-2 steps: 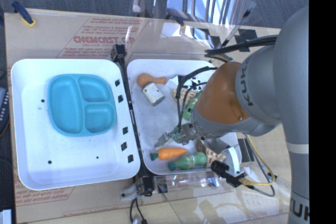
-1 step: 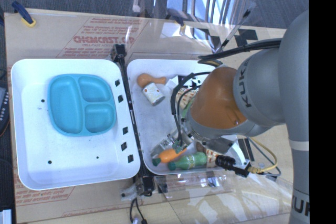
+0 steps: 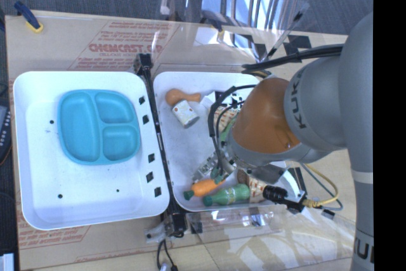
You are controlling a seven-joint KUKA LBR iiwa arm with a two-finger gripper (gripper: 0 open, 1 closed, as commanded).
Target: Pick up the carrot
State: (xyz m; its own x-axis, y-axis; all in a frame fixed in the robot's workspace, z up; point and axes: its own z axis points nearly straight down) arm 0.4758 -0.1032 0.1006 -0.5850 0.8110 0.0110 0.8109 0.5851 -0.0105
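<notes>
Down at the near edge of the right bin (image 3: 190,82) lies one carrot (image 3: 204,187), smooth, orange and tapered, touching a glossy green bottle (image 3: 227,195) just below it. Above them hangs the tool (image 3: 219,169), metallic and partly hidden beneath the arm's (image 3: 330,111) rounded grey and orange housing; whether it is parted or closed cannot be made out. Farther up sit one tan, pear-shaped object (image 3: 179,97) and one small whitish block (image 3: 185,114), perhaps a die. One matte blue tray (image 3: 99,126) with three compartments rests in the left bin (image 3: 32,155); both bins are shallow white plastic
</notes>
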